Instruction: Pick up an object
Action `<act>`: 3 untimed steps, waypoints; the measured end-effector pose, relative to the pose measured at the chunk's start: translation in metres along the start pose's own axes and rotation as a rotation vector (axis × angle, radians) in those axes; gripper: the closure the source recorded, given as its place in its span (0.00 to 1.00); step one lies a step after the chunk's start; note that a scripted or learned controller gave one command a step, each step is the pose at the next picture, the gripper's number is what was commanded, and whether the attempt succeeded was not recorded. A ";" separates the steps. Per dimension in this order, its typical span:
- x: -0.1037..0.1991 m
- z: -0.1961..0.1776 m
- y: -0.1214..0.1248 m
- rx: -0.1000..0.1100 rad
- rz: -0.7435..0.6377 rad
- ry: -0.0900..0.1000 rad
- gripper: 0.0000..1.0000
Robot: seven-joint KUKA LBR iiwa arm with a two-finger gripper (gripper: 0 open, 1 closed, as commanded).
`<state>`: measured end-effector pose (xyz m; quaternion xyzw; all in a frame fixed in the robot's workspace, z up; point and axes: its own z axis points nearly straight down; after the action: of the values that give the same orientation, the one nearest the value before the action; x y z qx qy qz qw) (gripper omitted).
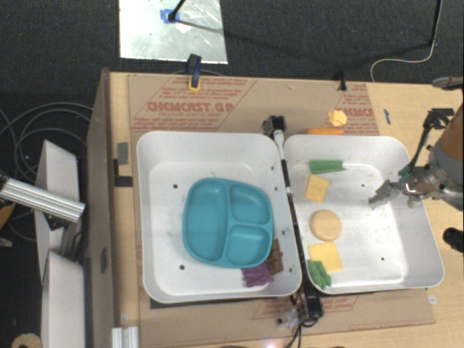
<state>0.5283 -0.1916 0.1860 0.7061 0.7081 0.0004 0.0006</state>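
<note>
Approach step: my gripper (384, 193) hovers over the right bin (417, 267), carrying nothing.
How it's set I cannot tell; next, descend left onto the round tan piece (326, 225).

Dark carpet floor (43, 42) surrounds the cardboard-topped bench (239, 100), with black cables (36, 133) lying left.

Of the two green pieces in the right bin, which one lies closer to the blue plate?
The green piece at the bin's near-left corner, beside the yellow square; the other green piece lies toward the far wall.
</note>
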 end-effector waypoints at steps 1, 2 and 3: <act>0.086 0.106 0.063 0.000 -0.010 0.004 0.00; 0.084 0.094 0.137 0.034 0.003 0.003 0.00; 0.069 0.100 0.142 -0.004 0.002 -0.001 0.00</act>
<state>0.6699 -0.1218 0.0865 0.7069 0.7073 0.0014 0.0022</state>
